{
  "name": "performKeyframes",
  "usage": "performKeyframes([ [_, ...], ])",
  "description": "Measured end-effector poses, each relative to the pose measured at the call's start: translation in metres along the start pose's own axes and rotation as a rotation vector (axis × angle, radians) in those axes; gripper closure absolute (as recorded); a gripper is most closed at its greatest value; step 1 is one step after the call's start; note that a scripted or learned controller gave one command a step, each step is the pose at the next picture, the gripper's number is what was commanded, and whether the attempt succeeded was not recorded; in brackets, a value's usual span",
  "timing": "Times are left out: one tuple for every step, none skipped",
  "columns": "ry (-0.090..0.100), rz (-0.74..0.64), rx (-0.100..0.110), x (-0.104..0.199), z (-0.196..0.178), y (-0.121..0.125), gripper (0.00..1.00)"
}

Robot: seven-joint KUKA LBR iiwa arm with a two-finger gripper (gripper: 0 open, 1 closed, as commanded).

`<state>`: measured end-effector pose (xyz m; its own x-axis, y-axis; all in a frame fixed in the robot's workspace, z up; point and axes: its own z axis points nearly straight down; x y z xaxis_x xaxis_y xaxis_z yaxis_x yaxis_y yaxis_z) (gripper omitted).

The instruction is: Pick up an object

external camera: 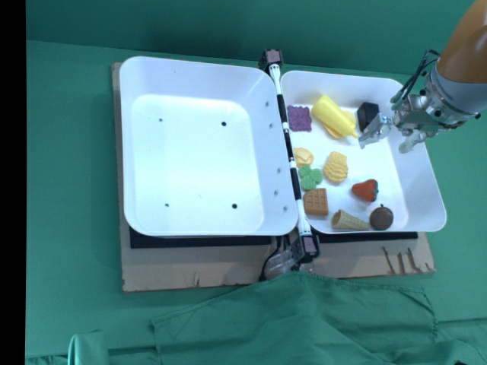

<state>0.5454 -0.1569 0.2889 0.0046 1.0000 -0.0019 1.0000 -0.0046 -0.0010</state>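
I read this as a robot lab, a staged test bench; green cloth (76,166) draped over the whole top and backdrop; two plain white bins (198,90) side by side on a cardboard sheet (190,276); an industrial arm (464,44) reaching in from the right; toy food (335,167) in one bin.

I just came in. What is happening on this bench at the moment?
A robot arm reaches in from the right, and its end effector hovers over the far right part of the right bin. Small toy foods lie on that bin's floor, among them a yellow piece, a purple piece and a red piece. Nothing appears to be picked up yet.
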Motion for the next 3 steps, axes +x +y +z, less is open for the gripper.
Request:
performKeyframes([
  [0.003,0.0,-0.007,0.011,0.098,0.019,0.0],
  [-0.002,-0.007,0.012,0.018,0.106,0.1,0.0],
  [-0.003,-0.001,0.012,0.016,0.097,0.098,1.0],
])
